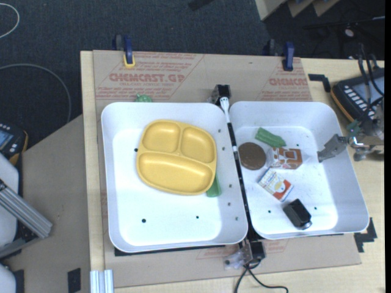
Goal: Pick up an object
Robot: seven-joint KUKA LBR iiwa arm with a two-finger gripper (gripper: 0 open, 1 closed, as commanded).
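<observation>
Two white bins sit side by side on the bench. The left bin (122,182) holds a yellow divided plate (177,157) with a green item (214,188) tucked under its right edge. The right bin (342,194) holds a brown disc (252,155) at its left, a green piece (270,137) just beyond it, a red-and-white packet (287,158) beside the disc, a small white carton (275,184) nearer, and a black object (298,213) nearest. The gripper (333,146) hangs over the bin's right side, apart from these things; its state cannot be told.
</observation>
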